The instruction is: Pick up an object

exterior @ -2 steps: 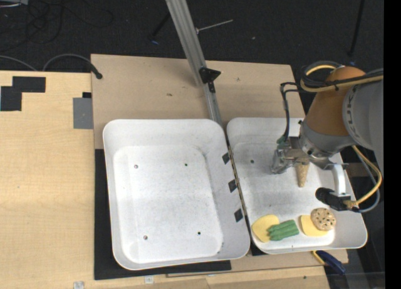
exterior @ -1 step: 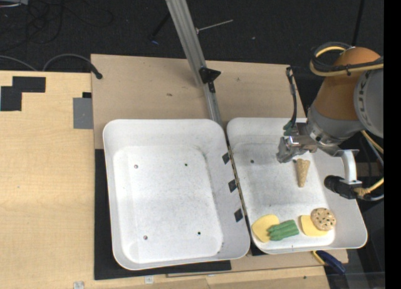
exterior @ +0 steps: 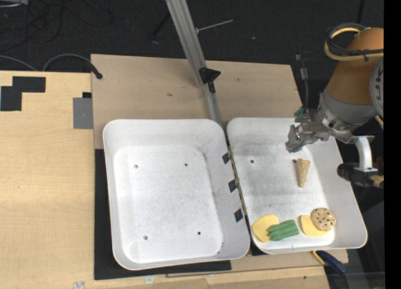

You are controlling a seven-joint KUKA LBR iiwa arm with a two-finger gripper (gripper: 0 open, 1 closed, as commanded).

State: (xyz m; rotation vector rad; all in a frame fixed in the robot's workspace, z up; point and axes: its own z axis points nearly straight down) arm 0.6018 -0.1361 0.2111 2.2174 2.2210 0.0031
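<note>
The right bin (exterior: 269, 137) holds several small items. A tan cone-shaped piece (exterior: 302, 172) lies near its right wall. Along the near edge sit a yellow piece (exterior: 262, 225), a green pod-like piece (exterior: 284, 230) leaning on it, and a brown speckled cookie (exterior: 322, 219) on a yellow slab (exterior: 312, 227). My gripper (exterior: 296, 143) hangs over the far right part of this bin, just above and left of the cone. Nothing shows between its fingers.
The left bin (exterior: 125, 137) lies beside the right one, with black clips (exterior: 232, 184) along the shared wall. A slanted metal rail (exterior: 188, 43) rises behind the bins. The arm's orange-banded wrist (exterior: 354, 74) stands over the right bin's far right corner.
</note>
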